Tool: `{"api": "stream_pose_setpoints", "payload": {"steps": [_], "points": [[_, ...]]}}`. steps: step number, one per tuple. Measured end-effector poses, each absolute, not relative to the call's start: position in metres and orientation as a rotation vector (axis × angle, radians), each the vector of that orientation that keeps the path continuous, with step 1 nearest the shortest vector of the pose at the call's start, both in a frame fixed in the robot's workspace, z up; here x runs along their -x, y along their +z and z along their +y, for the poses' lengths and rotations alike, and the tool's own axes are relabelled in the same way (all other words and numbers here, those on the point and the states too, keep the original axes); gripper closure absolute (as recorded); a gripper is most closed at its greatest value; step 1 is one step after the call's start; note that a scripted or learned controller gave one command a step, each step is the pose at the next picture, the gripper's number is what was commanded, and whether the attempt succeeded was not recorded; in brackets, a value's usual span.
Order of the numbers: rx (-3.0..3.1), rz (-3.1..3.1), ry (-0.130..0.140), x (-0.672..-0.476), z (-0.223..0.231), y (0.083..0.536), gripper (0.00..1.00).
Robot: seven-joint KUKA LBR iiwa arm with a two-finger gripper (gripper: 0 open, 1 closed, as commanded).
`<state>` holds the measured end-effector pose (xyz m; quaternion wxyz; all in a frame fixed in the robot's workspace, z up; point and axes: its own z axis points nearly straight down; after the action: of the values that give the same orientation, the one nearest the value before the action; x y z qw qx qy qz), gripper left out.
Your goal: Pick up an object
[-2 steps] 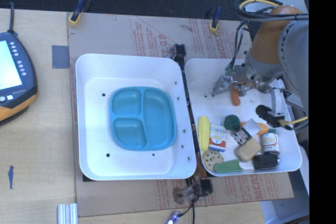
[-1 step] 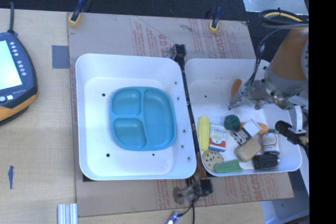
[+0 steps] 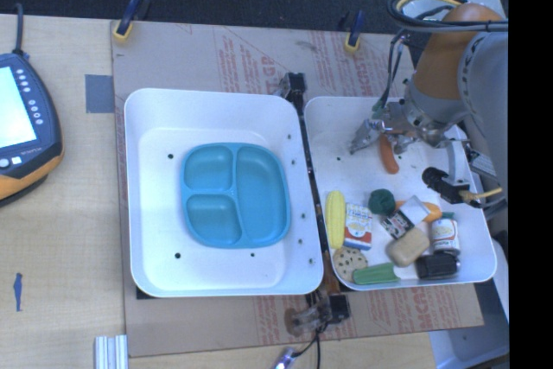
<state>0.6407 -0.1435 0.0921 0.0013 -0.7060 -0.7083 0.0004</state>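
My gripper [image 3: 380,146] hangs over the upper part of the right bin [image 3: 330,118], with its fingers spread open. A small orange-red stick [image 3: 390,156], like a carrot, lies slanted just below the wrist, between the two fingers. I cannot tell whether either finger touches it. Lower in the same bin sit a yellow corn cob [image 3: 335,219], a dark green ball [image 3: 381,201], a tan bread piece [image 3: 408,246], a green cucumber [image 3: 376,275] and a small can [image 3: 444,233].
The left bin [image 3: 143,186] holds a blue divided plate [image 3: 235,194]. A tablet-like pendant [image 3: 22,125] lies on the bench at far left. Clamps [image 3: 127,17] grip the cardboard's far edge. The arm's black cables [image 3: 449,181] hang over the right bin's right side.
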Motion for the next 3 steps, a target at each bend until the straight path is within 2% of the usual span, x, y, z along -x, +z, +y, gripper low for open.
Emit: {"api": "stream_pose_setpoints", "payload": {"steps": [1, 2, 3], "points": [[2.218, -2.223, 0.002, -0.632, -0.201, 0.14, 0.0], [2.213, -2.226, 0.006, -0.614, -0.171, 0.091, 0.0], [2.216, -2.23, 0.005, -0.544, -0.094, 0.092, 0.0]]}}
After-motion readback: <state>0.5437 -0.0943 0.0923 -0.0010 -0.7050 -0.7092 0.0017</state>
